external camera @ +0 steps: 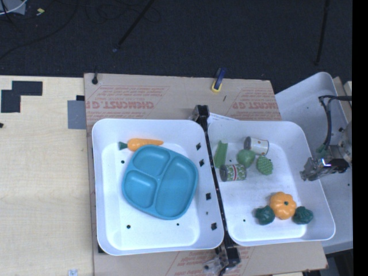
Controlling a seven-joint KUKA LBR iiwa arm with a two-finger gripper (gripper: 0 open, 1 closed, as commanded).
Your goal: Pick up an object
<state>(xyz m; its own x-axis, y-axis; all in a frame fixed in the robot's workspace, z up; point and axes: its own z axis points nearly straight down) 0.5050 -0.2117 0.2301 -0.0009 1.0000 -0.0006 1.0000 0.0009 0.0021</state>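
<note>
Two white bins sit side by side on a cardboard sheet over the pale worktop (40,171); dark floor lies beyond. The left bin (109,234) holds a blue plate (160,181). An orange pumpkin (283,204) lies in the right bin (310,234). The gripper (315,169) hovers at its right rim.

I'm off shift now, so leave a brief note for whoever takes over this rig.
Gripper: at the right bin's right rim, above the bin's edge, holding nothing that can be seen.
Right bin: orange pumpkin, two dark green pieces beside it, small can, green toys, silver cup.
Left bin: blue divided plate, carrot.
Done: nothing picked.
Left: choose an object, grasp, lift.
</note>
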